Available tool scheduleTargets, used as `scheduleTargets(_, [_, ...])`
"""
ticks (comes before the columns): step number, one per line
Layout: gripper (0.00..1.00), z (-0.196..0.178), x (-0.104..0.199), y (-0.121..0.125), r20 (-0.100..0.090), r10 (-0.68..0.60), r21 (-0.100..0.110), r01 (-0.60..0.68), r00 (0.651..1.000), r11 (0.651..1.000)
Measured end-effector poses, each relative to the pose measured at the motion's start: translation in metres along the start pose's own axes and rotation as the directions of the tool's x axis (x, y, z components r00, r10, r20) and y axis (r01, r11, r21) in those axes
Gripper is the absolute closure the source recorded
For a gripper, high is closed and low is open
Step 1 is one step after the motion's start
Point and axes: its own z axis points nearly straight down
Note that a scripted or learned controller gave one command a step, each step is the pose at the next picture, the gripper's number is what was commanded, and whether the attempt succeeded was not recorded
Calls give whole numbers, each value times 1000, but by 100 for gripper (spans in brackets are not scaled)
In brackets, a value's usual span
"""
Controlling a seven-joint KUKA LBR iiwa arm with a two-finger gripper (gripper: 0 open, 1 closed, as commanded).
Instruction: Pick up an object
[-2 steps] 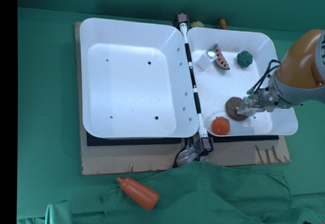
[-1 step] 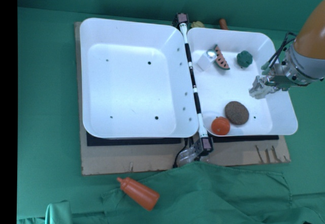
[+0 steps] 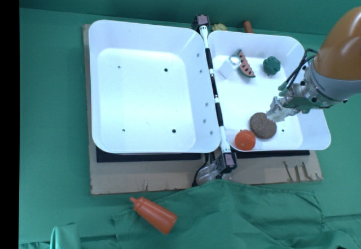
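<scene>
- Camera view from above shows the tool [image 3: 277,111] low inside the right bin [image 3: 316,139], just beside the brown round cookie-like disc [image 3: 263,125] that lies near that bin's front edge.
- Whether the tool is released or clenched I cannot tell from here; it is small and partly lost against the white bin floor. Nothing visibly sits in its grasp.
- Every candidate object rests on the bin floor: the disc, an orange ball-like fruit [image 3: 245,140] touching or nearly touching it at the front-left corner, a watermelon slice [image 3: 246,64] and a small white cube [image 3: 233,62] toward the back-left, and a green broccoli-like piece [image 3: 272,65] toward the back.
- The left bin [image 3: 101,39] holds no objects.
- A red-orange bottle [image 3: 154,214] lies off the bins on the counter's front, on green cloth [image 3: 254,214].
- My reading: the approach looks made, with the disc the likely target; the grip and the lift are yet to be done.
</scene>
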Motion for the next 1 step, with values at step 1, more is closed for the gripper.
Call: scheduleTargets(1, [0,-61,-1,-6,3,-8,-10,8,1000,1000])
